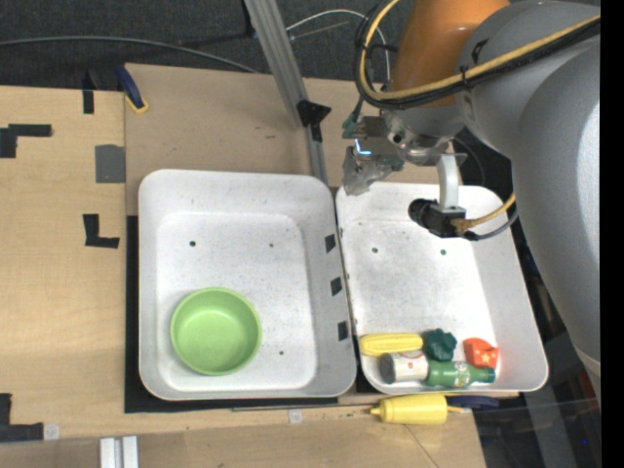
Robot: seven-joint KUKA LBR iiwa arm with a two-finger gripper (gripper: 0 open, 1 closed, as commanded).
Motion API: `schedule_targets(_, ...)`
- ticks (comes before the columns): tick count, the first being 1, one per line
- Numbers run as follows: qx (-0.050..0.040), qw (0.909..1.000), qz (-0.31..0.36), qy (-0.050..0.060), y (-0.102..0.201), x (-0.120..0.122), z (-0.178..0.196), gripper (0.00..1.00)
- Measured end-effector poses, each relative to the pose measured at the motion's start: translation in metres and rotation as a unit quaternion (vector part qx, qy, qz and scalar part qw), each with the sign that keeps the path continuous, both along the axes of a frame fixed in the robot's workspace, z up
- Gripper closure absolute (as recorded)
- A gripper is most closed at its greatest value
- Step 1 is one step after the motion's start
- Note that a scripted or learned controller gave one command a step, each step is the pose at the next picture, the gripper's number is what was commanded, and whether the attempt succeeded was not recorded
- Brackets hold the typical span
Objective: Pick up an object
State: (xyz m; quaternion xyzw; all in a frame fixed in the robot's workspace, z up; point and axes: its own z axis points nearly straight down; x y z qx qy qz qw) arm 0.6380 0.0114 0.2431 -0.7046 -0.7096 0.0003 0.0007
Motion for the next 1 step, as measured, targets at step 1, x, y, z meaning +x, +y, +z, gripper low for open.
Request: schedule_targets(1,0.0001,1.0000,0.000,0.000,0.0637,0.0077,-0.0080,1.00)
